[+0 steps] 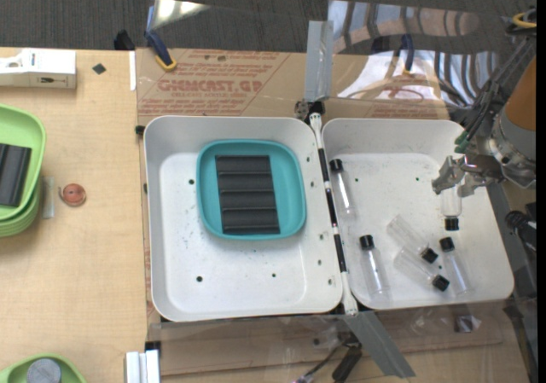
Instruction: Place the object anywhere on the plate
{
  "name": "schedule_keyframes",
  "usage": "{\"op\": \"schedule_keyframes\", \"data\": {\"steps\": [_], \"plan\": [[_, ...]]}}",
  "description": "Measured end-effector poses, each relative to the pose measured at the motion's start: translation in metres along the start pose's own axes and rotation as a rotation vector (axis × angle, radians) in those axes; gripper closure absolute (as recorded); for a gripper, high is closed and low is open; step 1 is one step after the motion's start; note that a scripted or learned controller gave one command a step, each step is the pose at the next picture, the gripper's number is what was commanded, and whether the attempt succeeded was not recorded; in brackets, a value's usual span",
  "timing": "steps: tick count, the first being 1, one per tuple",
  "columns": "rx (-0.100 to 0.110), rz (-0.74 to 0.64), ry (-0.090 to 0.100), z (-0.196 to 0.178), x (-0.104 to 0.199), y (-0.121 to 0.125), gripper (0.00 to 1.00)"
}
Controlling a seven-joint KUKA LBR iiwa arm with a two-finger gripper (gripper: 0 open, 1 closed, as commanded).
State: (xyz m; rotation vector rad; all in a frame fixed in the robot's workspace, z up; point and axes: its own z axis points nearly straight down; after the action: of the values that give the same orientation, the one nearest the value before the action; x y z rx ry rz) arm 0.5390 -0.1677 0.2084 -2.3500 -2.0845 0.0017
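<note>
Teal plate — left bin; clear black-capped vials — right bin; claw pinches one vial upright, above right bin.

In the left bin you have open white floor all round the teal plate, widest along the near wall and the left wall. The plate itself carries a dark ribbed insert across its middle, leaving just its rim bare. In the right bin the far half is free. Clear vials with black caps crowd the near right corner, and one lies along the left wall. The end effector hangs over the right wall.
</note>
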Motion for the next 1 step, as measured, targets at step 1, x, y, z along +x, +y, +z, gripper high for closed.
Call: {"op": "schedule_keyframes", "data": {"steps": [1], "plan": [[0.0,0.0,0.0,0.0,-0.0001,0.0,0.0]]}}
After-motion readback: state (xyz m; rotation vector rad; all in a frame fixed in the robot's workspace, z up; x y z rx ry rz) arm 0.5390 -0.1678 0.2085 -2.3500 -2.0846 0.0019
